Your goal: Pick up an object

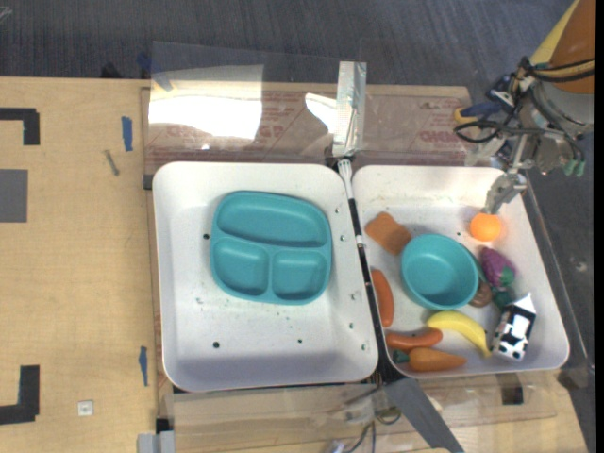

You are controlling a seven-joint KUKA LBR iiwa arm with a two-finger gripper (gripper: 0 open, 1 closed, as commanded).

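orange ball (486,226) in right bin (552,295), far right corner, beside teal bowl (440,270). gripper (505,192) just above it, touching or nearly; open or closed, cannot tell. teal divided plate (271,245) in left bin (179,281).

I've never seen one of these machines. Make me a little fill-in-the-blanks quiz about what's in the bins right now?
1. The divided teal tray lies in the ____ bin.
2. The claw hangs just above the ____ ball.
3. The banana lies just below the teal ____.
4. The toy cow is black and ____.

Missing words: left; orange; bowl; white
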